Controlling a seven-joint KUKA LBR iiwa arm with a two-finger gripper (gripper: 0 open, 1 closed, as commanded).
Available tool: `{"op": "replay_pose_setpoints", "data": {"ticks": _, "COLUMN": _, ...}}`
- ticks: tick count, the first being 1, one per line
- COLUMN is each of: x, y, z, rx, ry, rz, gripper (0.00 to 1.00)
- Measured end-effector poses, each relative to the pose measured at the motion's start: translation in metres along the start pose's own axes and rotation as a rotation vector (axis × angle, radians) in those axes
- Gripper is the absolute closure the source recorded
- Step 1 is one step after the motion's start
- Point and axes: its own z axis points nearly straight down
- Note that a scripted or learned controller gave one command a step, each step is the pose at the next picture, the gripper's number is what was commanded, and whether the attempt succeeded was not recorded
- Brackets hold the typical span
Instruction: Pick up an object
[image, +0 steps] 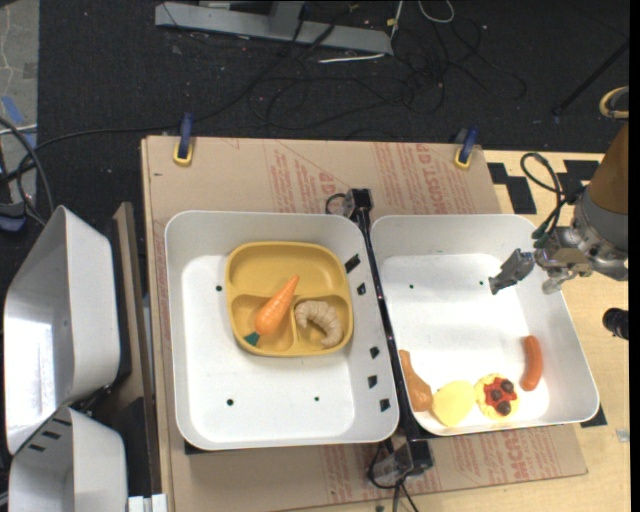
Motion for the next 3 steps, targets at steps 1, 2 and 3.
{"op": "replay_pose_setpoints", "data": {"ticks": 1, "x": 0.001, "y": 0.003, "z": -0.008, "rx": -0.013, "ry": -0.003, "rz": -0.004, "gripper": 0.0}}
{"op": "replay_pose_setpoints", "data": {"ticks": 2, "x": 0.01, "y": 0.007, "z": 0.041, "rx": -0.01, "ry": -0.002, "rz": -0.006, "gripper": 0.0}}
{"op": "replay_pose_setpoints", "data": {"ticks": 3, "x": 0.014, "y": 0.003, "z": 0.085, "rx": -0.009, "ry": -0.002, "rz": -0.003, "gripper": 0.0}}
